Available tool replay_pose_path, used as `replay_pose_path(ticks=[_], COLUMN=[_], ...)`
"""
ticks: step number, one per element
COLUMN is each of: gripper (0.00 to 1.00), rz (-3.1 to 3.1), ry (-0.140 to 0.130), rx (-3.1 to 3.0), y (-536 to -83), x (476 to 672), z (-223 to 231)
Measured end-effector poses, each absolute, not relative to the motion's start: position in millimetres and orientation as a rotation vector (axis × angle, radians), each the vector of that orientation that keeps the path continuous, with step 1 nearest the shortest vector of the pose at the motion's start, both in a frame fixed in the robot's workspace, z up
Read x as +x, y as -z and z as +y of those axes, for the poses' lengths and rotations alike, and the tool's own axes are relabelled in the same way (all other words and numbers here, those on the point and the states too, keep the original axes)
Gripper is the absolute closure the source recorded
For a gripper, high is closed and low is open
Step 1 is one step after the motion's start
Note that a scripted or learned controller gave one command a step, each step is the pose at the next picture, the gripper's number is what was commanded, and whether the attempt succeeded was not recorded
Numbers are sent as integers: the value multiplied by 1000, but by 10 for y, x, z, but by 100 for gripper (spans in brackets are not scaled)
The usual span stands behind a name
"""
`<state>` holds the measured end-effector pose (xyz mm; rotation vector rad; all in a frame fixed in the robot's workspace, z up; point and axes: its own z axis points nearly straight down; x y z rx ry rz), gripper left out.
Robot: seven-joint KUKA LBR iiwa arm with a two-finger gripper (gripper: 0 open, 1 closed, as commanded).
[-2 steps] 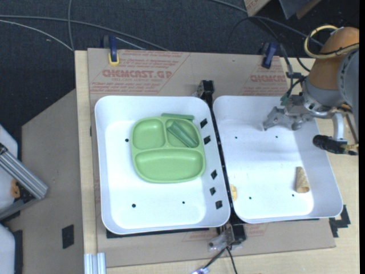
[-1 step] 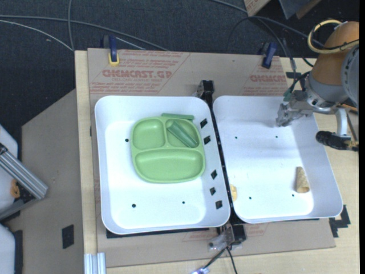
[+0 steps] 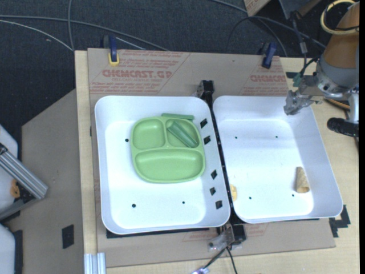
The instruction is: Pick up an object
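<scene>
- Nearest, at the near left corner of the right bin, a small yellowish scrap lies against the wall; it is too small to tell what it is
- A little farther in, close to the right wall of that bin and toward its near right corner, lies a tan wedge-shaped piece; it rests flat on the floor, well apart from anything else; I judge it the likeliest thing to pick up, since it is on the arm's side
- In the middle of the left bin sits a green divided plate; a green stick-like piece lies tilted in its far right compartment, and another green strip shows just beyond the plate's far rim
- Farthest, the gripper hangs over the far right corner of the right bin, with nothing visible in its grasp; whether it is wide or narrow I cannot tell at this size
- The step in hand reads as the approach, with no grasp begun; the next move calls for travel along the right wall toward the near corner, a descent over the tan piece, and a close across its narrow width; the wall beside it leaves little room on that side
</scene>
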<state>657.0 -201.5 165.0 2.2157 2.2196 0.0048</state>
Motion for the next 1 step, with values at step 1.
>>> replay_pose_path(ticks=[1], gripper=[100], rz=[2217], ry=[-6], rx=[2215], y=[-2296], x=[6537], z=[-2037])
